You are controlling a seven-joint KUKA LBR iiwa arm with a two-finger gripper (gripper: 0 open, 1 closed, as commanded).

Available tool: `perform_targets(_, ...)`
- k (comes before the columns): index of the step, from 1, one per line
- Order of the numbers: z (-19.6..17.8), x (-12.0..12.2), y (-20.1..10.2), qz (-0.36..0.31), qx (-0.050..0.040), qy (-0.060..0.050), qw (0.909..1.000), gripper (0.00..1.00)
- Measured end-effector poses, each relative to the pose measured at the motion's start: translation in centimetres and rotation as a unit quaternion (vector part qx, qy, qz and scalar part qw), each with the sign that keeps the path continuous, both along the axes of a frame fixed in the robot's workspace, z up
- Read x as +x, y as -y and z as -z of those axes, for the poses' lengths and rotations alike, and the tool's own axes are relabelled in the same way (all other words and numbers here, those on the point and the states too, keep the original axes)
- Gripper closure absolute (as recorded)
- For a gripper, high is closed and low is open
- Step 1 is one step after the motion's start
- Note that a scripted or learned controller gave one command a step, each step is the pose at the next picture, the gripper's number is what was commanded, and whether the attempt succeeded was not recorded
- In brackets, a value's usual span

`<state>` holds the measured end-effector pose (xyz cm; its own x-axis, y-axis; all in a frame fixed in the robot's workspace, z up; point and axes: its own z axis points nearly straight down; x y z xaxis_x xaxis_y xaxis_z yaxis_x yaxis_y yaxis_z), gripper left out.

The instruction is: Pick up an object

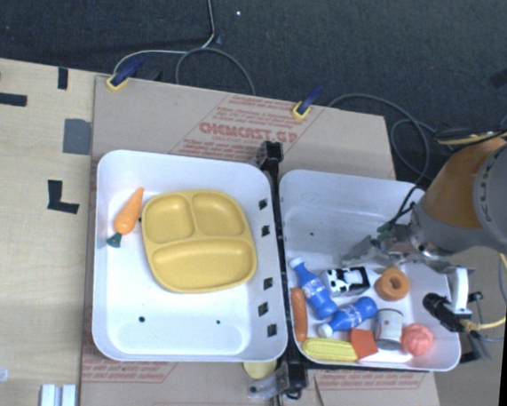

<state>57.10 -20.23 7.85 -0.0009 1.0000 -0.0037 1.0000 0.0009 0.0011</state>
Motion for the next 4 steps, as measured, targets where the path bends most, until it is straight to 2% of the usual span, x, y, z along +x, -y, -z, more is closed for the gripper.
perform_targets(1, -0.7, 8.1, -8.7, -0.005, 0.0021, 0.003, 1.0000, 0.00)
perform_targets(2, -11.3, 3.0, -18.0, -0.004, 0.0028, 0.003, 1.0000, 0.00)
perform_targets(3, -10.5, -3.4, -15.6, 0.001, 0.0016, -0.003, 1.0000, 0.00)
perform_targets(4, -2.5, -2.5, -11.3, -0.001, 0.0019, 0.000, 1.0000, 0.00)
